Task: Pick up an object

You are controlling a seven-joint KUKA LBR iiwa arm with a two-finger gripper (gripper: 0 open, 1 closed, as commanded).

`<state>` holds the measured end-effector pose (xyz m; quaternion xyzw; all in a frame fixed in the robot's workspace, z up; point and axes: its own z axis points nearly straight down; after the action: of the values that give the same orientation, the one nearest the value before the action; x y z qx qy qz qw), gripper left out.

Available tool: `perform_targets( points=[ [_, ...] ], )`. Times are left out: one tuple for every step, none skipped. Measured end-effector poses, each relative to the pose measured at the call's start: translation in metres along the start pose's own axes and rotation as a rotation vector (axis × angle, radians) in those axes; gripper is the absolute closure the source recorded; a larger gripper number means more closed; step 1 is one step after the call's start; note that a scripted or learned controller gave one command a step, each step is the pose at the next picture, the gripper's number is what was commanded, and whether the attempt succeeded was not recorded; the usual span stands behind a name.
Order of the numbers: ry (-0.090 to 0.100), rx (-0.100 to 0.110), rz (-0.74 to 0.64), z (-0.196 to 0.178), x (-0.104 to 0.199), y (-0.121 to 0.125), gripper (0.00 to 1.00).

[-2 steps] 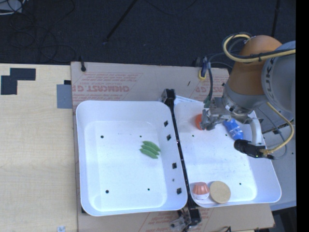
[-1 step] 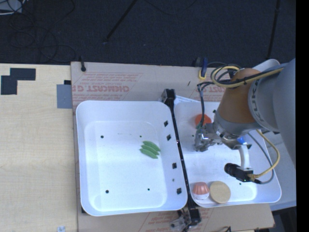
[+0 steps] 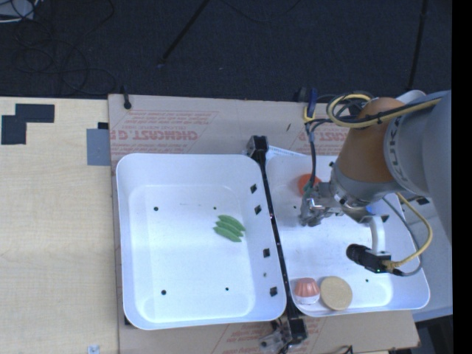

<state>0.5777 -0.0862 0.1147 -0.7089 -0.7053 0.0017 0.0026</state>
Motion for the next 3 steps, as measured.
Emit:
perform_targets(
  points=[
    [0.000, 0.000, 0.002, 0.000, 0.000, 0.000, 0.00],
    [-0.002, -0.006, -0.008, 0.028, -0.018, 0.059, 0.00],
    [-0.001, -0.005, -0.007, 0.027, -0.027, 0.067, 0.00]
  ],
)
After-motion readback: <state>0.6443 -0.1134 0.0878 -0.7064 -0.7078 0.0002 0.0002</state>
